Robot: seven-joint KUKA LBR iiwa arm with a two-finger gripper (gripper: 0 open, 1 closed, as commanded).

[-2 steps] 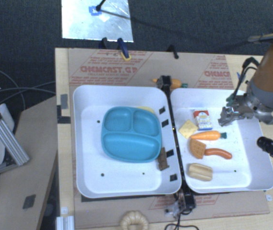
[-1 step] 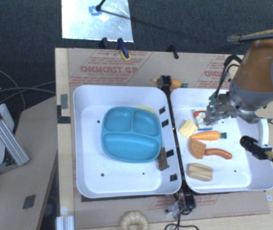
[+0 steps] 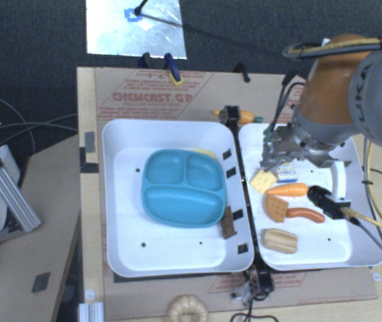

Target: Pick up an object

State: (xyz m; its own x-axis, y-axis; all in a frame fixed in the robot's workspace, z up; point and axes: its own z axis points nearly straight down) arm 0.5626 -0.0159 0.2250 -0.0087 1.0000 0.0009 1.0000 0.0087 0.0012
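Observation:
My gripper (image 3: 272, 158) hangs over the upper left part of the right bin (image 3: 358, 247), reaching in from the right. Just below it lie a yellow cheese wedge (image 3: 263, 180) and a small blue-and-white box (image 3: 286, 174). Further toward the front are an orange carrot (image 3: 289, 190), a waffle-like piece (image 3: 276, 208), a red sausage (image 3: 305, 215) and a tan bread roll (image 3: 279, 240). Nothing is visibly held between the gripper's tips.
The left bin (image 3: 127, 247) holds a blue divided plate (image 3: 182, 186), a pale yellow item (image 3: 205, 153) behind it and a brown piece (image 3: 227, 224) at its right front. A white strip (image 3: 339, 178) lies at the right bin's right side. An orange item (image 3: 245, 117) sits beyond the bins.

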